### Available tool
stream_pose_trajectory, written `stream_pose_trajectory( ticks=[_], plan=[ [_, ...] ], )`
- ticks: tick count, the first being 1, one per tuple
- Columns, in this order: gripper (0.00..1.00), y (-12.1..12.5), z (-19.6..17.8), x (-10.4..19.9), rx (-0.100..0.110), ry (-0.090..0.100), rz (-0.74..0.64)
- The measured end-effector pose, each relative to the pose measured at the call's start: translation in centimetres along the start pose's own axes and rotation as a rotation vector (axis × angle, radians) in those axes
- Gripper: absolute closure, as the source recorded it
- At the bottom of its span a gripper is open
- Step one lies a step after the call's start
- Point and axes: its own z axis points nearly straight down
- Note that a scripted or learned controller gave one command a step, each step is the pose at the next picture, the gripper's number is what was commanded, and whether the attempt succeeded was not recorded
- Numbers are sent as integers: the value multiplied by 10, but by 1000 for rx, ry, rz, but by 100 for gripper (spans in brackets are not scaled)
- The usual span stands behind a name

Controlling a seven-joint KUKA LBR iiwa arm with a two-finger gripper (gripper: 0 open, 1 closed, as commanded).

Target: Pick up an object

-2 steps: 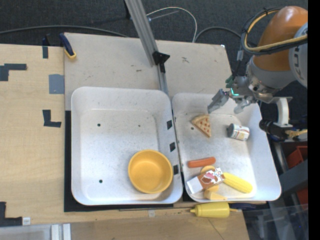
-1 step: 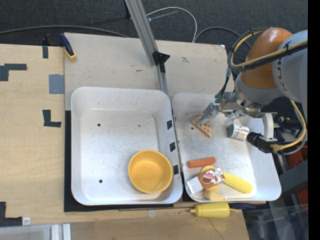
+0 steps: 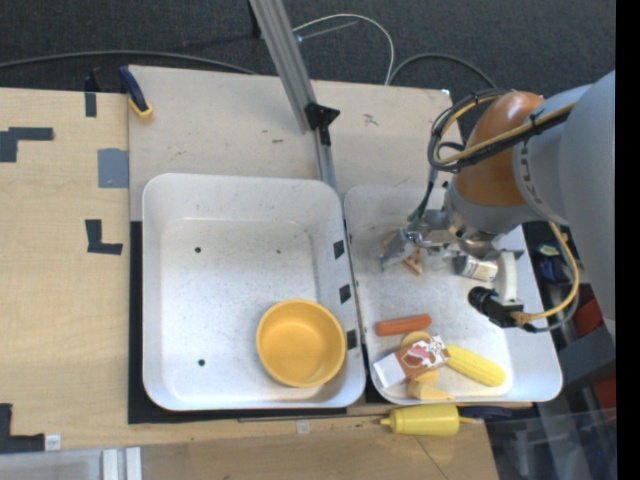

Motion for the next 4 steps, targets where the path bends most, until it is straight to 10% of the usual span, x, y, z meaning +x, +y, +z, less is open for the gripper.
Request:
stream_pose_trajectory(
  ticks=[1, 2, 4],
  plan=[
    [0, 0, 29, 0, -8, -2, 0],
    [100, 0, 18, 1, -7, -1, -1],
    [100, 2, -99, 9, -13, -1, -1]
  ],
)
